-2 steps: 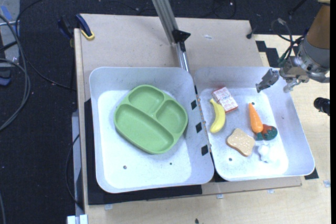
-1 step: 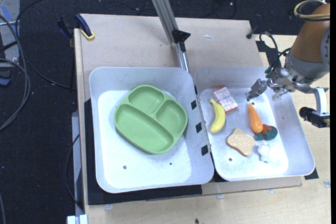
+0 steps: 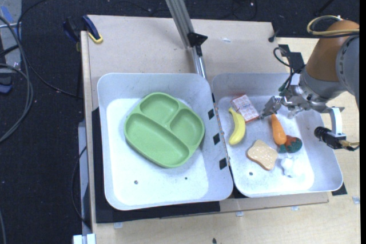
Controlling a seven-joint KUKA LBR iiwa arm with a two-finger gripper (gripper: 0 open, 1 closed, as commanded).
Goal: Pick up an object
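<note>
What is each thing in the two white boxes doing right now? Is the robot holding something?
Green plate: lying flat in the left bin, nothing on it.
Banana: lying loose in the right bin.
Pink packet: lying beside the banana's top end.
Bread slice: lying flat, untouched.
Carrot: lying just below the gripper, not lifted.
Gripper: low over the right bin, holding nothing I can see.
</note>
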